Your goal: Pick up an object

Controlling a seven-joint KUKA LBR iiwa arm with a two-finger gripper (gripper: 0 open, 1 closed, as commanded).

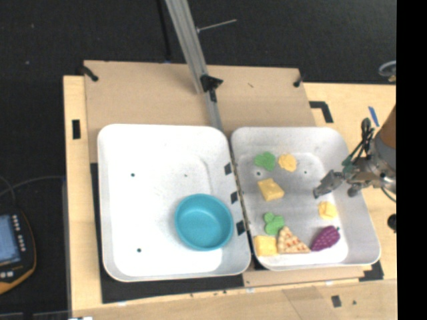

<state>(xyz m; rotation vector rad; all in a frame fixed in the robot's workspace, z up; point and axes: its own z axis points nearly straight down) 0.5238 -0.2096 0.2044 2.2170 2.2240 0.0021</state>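
While two white bins [113, 179] sit on a tan bench [77, 292], the pincer's [333, 184] state is unclear.

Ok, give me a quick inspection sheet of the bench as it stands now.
Surface: tan bench bearing a left bin and a right bin.
Job's things: right bin holds a green piece, yellow wedge, pizza slice and purple grapes, among other small pieces.
Clutter: blue bowl in the left bin.
Grippers: gripper above the right bin's right side, nothing seen between its fingers.
Cables: dark cables by the wrist.
Surroundings: metal pole, handheld screen at left.
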